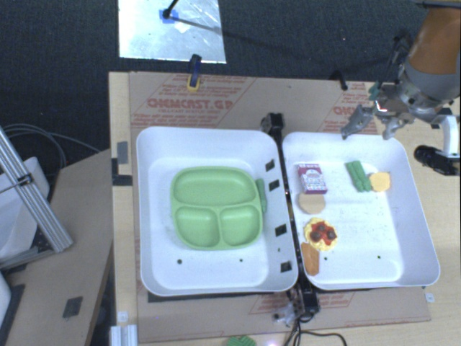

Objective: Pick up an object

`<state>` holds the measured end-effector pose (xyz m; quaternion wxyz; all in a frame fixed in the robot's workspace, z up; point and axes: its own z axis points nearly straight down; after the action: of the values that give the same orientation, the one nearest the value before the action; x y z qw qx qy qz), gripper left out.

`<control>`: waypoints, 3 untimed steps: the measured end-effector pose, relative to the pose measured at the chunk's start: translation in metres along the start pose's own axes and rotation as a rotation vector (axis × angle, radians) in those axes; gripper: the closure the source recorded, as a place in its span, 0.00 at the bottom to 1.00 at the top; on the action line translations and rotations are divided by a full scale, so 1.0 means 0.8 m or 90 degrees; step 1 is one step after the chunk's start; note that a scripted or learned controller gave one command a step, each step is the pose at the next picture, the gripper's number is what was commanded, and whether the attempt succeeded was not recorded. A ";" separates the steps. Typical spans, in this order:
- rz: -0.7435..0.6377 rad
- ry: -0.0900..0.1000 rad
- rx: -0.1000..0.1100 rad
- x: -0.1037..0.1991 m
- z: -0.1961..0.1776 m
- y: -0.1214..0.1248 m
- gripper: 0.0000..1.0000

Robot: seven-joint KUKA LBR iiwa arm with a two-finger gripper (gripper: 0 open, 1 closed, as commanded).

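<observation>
My gripper (373, 127) hangs above the far edge of the right bin (374, 269), its two grey fingers spread apart with nothing between them. Below it in that bin lie a green stick-shaped item (356, 175) with a yellow piece (380, 182) beside it. Further left are a small red and white box (312, 178) and a tan round cookie (312, 203). Toward the near left sit a small pizza-like piece (320, 233) with red topping and an orange carrot-like piece (310, 258).
The left bin (155, 164) holds a green divided tray (216, 206). A black clamp bar (282, 186) runs between the bins. A yellow-handled tool (194, 74) lies on the cardboard behind, and a shiny sheet (171, 20) lies further back.
</observation>
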<state>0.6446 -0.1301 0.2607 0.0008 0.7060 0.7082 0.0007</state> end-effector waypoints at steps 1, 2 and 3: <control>0.004 0.001 0.006 -0.051 0.119 -0.097 0.00; -0.001 -0.002 -0.007 -0.086 0.218 -0.004 0.00; -0.001 -0.001 -0.003 -0.085 0.205 -0.008 1.00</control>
<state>0.6385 -0.1979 0.0965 0.0032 0.7052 0.7090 0.0021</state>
